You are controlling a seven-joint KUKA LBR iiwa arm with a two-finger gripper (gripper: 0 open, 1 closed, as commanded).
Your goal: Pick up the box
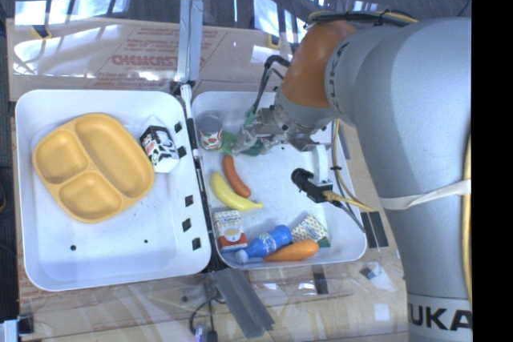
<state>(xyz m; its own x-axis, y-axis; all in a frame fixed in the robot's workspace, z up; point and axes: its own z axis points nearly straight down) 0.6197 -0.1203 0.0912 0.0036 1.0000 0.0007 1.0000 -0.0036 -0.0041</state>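
Hiding its tip, the arm [385, 84] overhangs the right bin [353, 244] (box [230, 230] exposed).

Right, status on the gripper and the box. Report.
Gripper low at right bin's far end, over green item. Small box near front-left corner, untouched. Banana, hot dog and can between them.

"UKA" on the arm's base [437, 319].

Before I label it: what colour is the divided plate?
Yellow plate, seen in the camera view.
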